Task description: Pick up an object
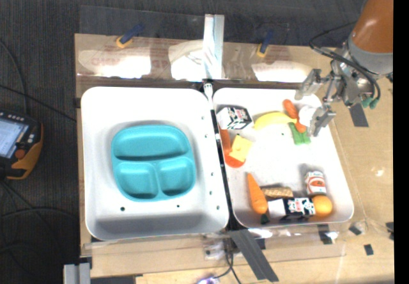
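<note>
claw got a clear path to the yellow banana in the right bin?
Probably yes. The claw hovers over the white right bin's far corner, and the curved yellow banana lies close beside it, top uncovered, with only a small carrot piece nearby.

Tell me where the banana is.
The banana lies near the far edge of the right bin, between the small milk carton and the end effector.

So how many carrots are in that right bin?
2, perhaps more hidden. One carrot lies near the front beside the little cartons; a smaller carrot lies at the back, by the banana.
</note>
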Controlling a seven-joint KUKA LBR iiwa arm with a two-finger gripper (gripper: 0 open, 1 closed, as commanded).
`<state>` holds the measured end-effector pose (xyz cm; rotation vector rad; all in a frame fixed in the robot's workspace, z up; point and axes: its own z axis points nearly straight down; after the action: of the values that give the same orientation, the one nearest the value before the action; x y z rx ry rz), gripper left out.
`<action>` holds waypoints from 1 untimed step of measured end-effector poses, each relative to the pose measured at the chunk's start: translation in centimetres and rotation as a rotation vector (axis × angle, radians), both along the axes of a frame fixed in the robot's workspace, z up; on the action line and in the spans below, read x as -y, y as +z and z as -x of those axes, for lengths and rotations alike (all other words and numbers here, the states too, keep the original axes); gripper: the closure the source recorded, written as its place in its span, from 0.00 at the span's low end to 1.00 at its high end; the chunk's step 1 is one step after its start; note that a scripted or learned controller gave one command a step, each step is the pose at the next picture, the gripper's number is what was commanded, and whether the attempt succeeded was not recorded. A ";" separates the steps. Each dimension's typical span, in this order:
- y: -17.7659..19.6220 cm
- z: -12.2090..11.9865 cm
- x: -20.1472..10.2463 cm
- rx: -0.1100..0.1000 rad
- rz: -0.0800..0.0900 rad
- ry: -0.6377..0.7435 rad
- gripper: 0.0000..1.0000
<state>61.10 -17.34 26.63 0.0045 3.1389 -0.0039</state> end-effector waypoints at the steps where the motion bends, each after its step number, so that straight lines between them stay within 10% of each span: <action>1: -16.3 -5.4 4.7 0.001 -0.001 -0.104 0.00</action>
<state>66.47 -22.04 10.30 0.1681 3.1339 -0.0032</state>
